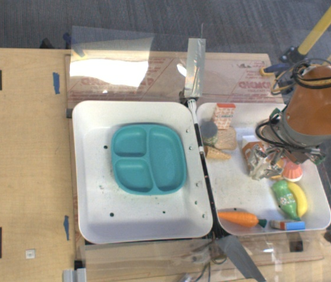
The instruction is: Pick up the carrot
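Gripper state we cannot tell, hovering mid right bin; carrot lies against its near wall, likely light, stiff, smooth plastic, best pinched across its thick middle.

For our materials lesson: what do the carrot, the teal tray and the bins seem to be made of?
Carrot: probably plastic, a toy; even orange, smooth with a slight sheen.
Tray: likely moulded plastic; uniform teal, rounded compartments, matte.
Bins: seemingly white plastic or coated metal; thin rims with soft glare. The look leaves it open.
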Tool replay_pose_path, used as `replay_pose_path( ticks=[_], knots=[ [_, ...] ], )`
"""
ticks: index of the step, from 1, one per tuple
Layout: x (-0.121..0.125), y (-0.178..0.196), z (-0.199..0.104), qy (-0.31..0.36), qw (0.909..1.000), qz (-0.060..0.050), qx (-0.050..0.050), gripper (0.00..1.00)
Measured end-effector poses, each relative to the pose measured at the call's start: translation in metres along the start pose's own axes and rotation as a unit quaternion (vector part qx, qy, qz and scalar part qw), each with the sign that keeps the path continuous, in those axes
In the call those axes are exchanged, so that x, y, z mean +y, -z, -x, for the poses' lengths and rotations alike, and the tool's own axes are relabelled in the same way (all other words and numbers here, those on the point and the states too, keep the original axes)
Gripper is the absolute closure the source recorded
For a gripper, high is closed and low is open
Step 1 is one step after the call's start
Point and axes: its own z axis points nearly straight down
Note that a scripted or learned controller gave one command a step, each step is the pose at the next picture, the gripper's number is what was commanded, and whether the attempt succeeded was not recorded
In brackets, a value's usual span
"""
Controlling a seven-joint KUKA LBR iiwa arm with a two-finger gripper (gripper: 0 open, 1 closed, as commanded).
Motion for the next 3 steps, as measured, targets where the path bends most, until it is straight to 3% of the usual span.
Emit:
replay_pose_path(
  ticks=[1, 2, 3],
  knots=[
    [0.0, -0.001, 0.0, 0.0, 1.0, 0.001, 0.001, 0.0],
    [-0.018, -0.014, -0.014, 0.019, 0.9998, 0.005, 0.005, 0.0],
    [0.059, -0.011, -0.05, 0.119, 0.9929, 0.004, 0.005, 0.0]
  ],
)
